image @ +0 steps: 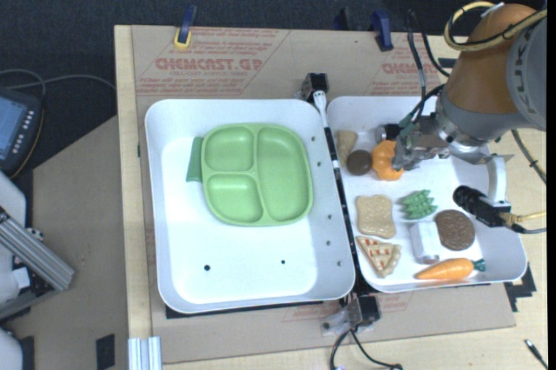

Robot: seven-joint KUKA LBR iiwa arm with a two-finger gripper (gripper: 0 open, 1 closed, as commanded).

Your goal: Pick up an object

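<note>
The right bin [512, 260] holds several toy foods. An orange fruit [387, 161] lies near its back left, beside a brown ball [358, 161] and a tan piece [347, 140]. My gripper [408, 149] is low over the bin, right against the orange fruit's right side. The gripper body hides how it meets the fruit. Nearer the front lie a bread slice [375, 216], a pizza slice [380, 256], a green bunch [418, 203], a brown patty [454, 229], a small grey can [424, 241] and a carrot [446, 270].
The left bin [174, 264] bears a green divided plate [256, 173]. A ridge with clips [334, 186] separates the two bins. The arm's grey and orange wrist [486, 73] hangs over the right bin's back right corner, with cables trailing to the right.
</note>
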